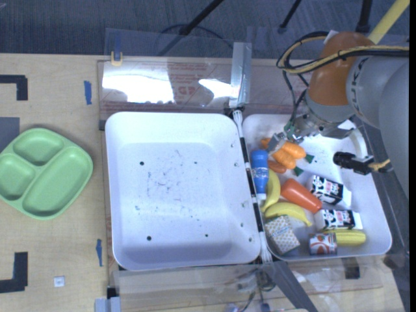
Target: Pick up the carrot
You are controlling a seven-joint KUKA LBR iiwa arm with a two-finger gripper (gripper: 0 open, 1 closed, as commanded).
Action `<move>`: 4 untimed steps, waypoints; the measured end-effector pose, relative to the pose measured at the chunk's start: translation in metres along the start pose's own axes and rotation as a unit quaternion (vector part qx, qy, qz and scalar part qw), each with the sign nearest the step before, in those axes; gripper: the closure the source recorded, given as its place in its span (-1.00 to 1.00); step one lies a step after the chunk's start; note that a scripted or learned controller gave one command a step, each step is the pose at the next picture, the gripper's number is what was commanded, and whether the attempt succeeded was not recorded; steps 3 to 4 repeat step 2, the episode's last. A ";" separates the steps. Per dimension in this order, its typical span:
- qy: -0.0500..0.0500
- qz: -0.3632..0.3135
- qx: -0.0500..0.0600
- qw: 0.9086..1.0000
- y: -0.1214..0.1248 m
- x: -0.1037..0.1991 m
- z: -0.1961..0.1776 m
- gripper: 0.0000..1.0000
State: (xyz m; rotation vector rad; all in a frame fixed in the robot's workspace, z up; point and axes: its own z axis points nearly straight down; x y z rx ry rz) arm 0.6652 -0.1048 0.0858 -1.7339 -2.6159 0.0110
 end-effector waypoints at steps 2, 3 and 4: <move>-0.001 -0.118 -0.006 0.993 0.017 0.035 -0.100 1.00; -0.001 -0.118 -0.006 0.993 0.017 0.035 -0.100 1.00; -0.001 -0.118 -0.006 0.993 0.017 0.035 -0.100 1.00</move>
